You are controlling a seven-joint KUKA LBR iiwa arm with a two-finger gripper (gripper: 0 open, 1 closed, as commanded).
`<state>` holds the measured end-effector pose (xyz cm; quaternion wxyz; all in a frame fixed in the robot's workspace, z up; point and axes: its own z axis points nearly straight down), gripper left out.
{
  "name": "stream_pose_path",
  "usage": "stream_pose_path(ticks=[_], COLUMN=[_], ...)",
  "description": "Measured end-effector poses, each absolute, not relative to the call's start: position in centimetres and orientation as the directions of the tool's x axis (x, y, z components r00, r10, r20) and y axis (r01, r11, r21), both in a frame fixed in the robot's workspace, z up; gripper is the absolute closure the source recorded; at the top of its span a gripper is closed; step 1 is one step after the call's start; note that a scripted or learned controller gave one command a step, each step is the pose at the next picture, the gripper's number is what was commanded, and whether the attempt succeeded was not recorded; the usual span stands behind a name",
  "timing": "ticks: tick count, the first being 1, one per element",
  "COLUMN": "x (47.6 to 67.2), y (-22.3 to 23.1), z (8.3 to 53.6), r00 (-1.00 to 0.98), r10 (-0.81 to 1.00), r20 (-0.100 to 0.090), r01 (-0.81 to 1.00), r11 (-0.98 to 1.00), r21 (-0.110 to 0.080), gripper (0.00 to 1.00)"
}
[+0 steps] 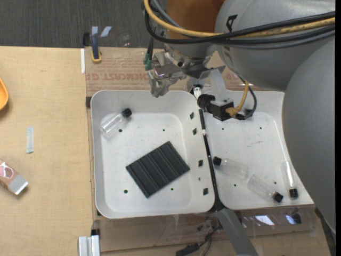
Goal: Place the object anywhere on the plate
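Note:
A black ridged rectangular plate (157,168) lies flat and skewed in the left bin (101,196), near its front middle. A clear vial with a black cap (115,121) lies in the same bin's back left corner, apart from the plate. My gripper (159,85) hangs over the back rim of the left bin, to the right of and behind that vial, well behind the plate. I see nothing in it. The grey arm with its orange band covers the upper right.
The right bin (277,121) holds clear black-capped vials: one at its left (232,167), one near the front (265,188), one along the right wall (289,179). On the wooden bench to the left lie a small packet (13,178) and a grey strip (30,140).

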<state>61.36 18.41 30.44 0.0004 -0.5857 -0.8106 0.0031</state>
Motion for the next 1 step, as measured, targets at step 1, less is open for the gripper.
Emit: stream_pose_path(ticks=[1], x=[59.23], y=[21.2], z=[29.25], r00=[-0.385], r10=[0.923], r20=[-0.002], r01=[0.923], r11=[0.385], r21=[-0.007], gripper=[1.0])
